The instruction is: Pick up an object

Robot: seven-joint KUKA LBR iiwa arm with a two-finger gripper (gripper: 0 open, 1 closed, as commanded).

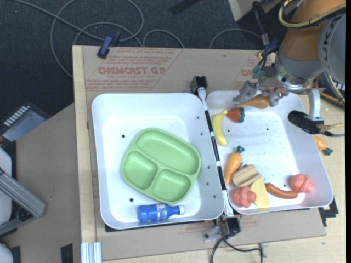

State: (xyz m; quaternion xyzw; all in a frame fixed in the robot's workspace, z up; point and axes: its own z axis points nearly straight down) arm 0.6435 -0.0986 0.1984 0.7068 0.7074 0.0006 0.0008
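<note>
My gripper [260, 95] is over the back edge of the right bin [307, 158]. Its grey fingers [244, 93] close on either side of an orange toy piece [261, 102], which sits between them. Just below and left of it lies a red strawberry-like toy [235, 114]. A yellow banana [219, 128] rests along the bin's left wall.
At the front of the right bin lie a carrot [233, 166], a tan bun [245, 175], two pink toys [243, 196] [301, 183], a sausage [281, 191] and a yellow piece [262, 198]. The left bin [109, 125] holds a green divided plate [160, 164] and a blue bottle [158, 212].
</note>
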